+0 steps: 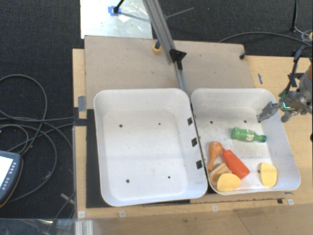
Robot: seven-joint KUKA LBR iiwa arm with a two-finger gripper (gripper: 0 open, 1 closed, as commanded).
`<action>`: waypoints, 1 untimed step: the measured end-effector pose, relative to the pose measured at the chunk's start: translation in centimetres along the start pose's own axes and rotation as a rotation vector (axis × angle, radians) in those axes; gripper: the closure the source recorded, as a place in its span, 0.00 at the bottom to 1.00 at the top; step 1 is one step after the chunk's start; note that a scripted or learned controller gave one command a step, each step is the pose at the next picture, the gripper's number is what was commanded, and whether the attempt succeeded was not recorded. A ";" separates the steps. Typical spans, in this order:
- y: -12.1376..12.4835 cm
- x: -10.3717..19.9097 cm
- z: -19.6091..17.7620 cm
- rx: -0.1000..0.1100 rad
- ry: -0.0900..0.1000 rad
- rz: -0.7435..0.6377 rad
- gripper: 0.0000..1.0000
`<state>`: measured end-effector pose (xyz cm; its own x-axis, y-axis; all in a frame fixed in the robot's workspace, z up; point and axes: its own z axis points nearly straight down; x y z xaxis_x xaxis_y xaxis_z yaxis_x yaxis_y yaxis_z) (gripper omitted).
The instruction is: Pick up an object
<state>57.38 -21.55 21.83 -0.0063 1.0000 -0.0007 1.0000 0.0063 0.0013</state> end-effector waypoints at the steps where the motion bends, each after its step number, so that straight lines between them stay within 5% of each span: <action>1: -1.1 0.0 5.2 0.004 0.001 0.006 0.00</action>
